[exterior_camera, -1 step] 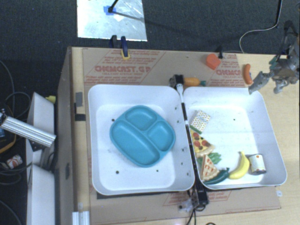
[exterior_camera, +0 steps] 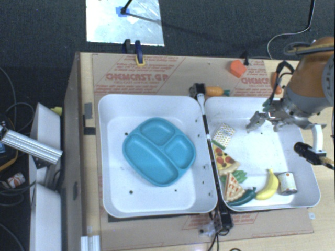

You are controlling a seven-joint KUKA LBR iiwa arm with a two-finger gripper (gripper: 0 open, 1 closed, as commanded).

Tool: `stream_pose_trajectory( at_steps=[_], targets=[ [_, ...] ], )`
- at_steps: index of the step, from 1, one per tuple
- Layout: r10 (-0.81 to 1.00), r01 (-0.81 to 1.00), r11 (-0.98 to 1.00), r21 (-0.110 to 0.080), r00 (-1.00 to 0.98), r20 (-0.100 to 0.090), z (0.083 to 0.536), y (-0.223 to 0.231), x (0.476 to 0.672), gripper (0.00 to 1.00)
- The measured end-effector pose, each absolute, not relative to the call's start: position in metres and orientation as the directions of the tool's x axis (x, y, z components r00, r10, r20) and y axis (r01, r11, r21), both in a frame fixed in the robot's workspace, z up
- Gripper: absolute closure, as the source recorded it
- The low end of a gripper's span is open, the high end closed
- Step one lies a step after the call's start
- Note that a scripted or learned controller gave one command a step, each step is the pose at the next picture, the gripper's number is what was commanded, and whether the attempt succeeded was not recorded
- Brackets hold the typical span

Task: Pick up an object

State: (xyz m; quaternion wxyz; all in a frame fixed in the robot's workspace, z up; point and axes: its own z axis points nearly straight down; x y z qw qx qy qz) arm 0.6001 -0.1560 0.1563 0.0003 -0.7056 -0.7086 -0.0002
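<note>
In the right bin (exterior_camera: 293,145), several toy foods lie along the near left side: a checkered waffle (exterior_camera: 225,135), a pizza slice (exterior_camera: 226,162), a second wedge slice (exterior_camera: 234,187) and a green pepper (exterior_camera: 247,196). A banana (exterior_camera: 268,185) and a small can (exterior_camera: 287,182) rest near the front right corner. My gripper (exterior_camera: 266,124) hangs over the bin's back middle, open, with nothing between its fingers. It is to the right of the waffle and well apart from it.
The left bin (exterior_camera: 112,156) holds a blue divided plate (exterior_camera: 158,150). An orange block (exterior_camera: 237,68) and a carrot (exterior_camera: 214,91) lie on the bench behind the bins. The arm (exterior_camera: 311,88) covers the right bin's back right corner.
</note>
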Motion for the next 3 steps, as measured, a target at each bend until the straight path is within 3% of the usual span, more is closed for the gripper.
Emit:
stream_pose_trajectory(
  at_steps=[1,2,3],
  targets=[
    [1.000,1.000,0.004,0.001,-0.004,0.001,0.096,-0.132,0.651,0.00],
    [1.000,1.000,0.005,0.005,-0.005,0.000,0.086,-0.097,0.670,0.00],
    [1.000,1.000,0.001,0.003,-0.001,-0.001,0.086,-0.123,0.669,0.00]
  ],
)
